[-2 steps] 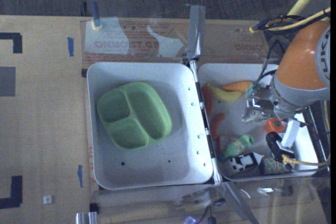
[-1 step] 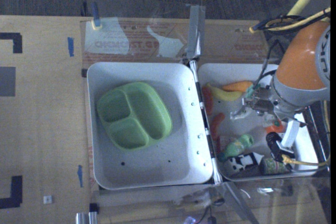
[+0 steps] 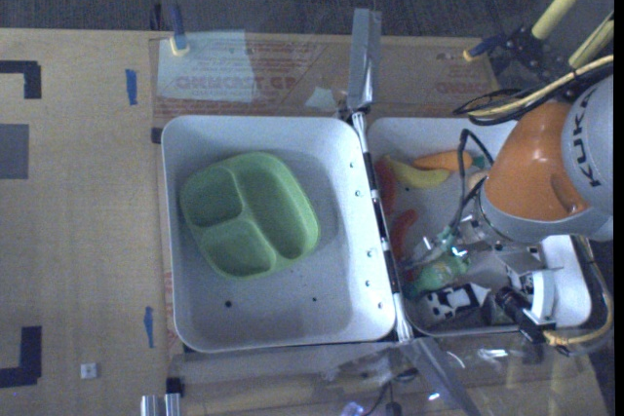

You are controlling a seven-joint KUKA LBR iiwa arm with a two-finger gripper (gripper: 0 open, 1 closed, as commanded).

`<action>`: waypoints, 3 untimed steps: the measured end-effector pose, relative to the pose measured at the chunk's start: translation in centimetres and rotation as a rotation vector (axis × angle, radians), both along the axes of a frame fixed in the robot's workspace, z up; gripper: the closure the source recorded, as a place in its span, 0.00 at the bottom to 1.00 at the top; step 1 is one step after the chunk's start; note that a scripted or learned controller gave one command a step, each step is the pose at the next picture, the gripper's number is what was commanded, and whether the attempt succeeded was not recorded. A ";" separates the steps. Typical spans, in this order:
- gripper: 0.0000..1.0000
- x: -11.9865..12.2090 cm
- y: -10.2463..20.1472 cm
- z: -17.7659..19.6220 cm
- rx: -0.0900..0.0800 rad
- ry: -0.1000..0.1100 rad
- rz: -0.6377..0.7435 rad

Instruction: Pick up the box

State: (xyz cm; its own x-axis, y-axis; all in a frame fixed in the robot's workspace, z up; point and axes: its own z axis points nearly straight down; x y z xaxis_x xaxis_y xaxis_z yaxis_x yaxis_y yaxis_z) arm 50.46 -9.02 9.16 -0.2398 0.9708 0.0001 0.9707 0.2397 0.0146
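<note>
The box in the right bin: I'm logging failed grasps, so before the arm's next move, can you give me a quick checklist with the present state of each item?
1. Box located: cannot tell. A black-and-white patterned item near the right bin's front edge may be it.
2. Claw over the right bin: ok.
3. Anything visibly gripped: cannot tell; the arm covers much of it.
4. Clutter near the target: not ok. A green item and a red item lie close.
5. Green divided plate out of the way in the left bin: ok.
</note>
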 end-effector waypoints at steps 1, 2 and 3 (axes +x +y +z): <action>1.00 0.3 0.0 1.3 -0.001 -0.012 0.000; 1.00 -2.5 3.9 9.9 -0.004 0.014 -0.023; 1.00 0.8 -1.0 -0.3 -0.005 0.004 -0.103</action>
